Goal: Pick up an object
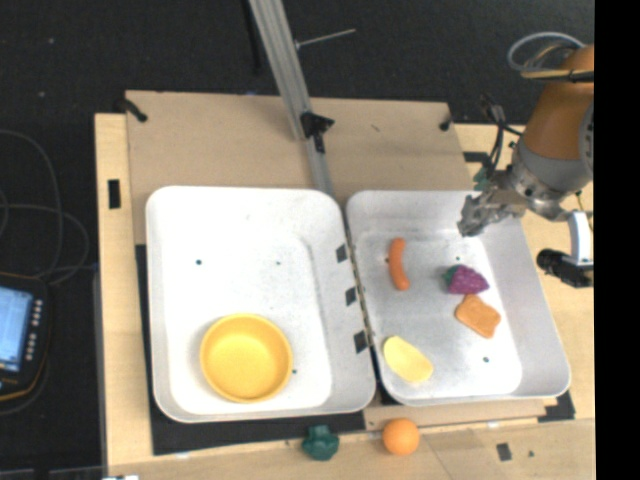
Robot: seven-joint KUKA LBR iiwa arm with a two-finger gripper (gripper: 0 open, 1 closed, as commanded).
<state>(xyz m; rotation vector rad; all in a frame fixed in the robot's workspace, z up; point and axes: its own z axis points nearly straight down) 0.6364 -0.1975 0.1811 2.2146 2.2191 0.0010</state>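
The right bin (500, 378) holds an orange sausage-shaped piece (399, 264), a purple lump with a green tip (466, 279), an orange wedge (478, 316) and a pale yellow piece (407, 359). My gripper (472, 220) hangs over the bin's upper right part, above and slightly right of the purple lump, apart from it. Nothing shows between its fingers. The left bin (240, 228) holds a yellow bowl (246, 357) in its lower part.
An orange ball (400, 436) and a small green object (320, 443) lie on the bench in front of the bins. A slanted metal pole (290, 78) rises behind the bins. A tablet (18, 333) sits at the far left.
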